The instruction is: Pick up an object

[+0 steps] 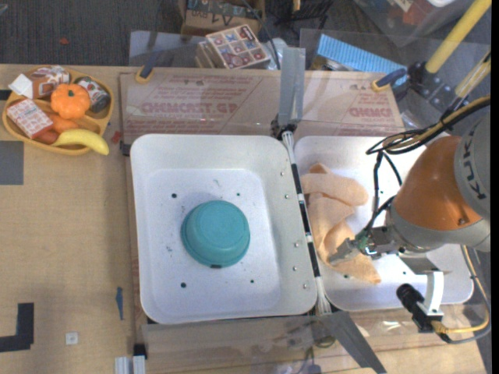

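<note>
Gripper [348, 249] low in right bin [460, 287], finger state impossible to tell, tip against the peach cloth [337, 209] heaped along the bin's left wall, its long axis running twelve to six, bulk toward eleven o'clock.

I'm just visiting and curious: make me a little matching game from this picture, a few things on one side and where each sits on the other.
Things:
1. teal bowl
2. tan cloth pieces
3. banana
4. gripper

Places:
A. right bin
B. yellow dish at the bench's far left
C. left bin
D. low over the tan cloth pieces

Pairs: 1-C, 2-A, 3-B, 4-D
</note>
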`<state>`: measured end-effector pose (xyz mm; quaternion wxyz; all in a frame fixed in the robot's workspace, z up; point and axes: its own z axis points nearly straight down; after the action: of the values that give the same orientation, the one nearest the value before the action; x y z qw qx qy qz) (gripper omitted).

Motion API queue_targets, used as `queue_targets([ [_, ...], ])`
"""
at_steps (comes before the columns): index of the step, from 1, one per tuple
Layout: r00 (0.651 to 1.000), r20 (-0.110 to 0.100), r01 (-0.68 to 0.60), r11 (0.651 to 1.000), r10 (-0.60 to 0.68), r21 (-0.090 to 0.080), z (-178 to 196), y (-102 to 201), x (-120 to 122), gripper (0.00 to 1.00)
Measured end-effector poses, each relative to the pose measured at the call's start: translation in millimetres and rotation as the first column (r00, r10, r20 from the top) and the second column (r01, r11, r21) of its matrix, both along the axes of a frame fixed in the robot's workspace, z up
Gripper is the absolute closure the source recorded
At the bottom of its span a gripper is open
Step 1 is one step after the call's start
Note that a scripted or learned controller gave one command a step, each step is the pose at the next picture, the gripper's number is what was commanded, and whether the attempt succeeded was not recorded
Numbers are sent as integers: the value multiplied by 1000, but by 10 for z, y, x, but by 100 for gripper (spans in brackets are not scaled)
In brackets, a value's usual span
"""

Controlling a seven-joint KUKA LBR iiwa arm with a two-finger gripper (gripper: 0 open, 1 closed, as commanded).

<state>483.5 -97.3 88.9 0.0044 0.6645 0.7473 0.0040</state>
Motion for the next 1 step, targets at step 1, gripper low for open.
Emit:
queue_targets([
  [1,1000,-1,5,1000,-5,0,85,-11,-6,100],
])
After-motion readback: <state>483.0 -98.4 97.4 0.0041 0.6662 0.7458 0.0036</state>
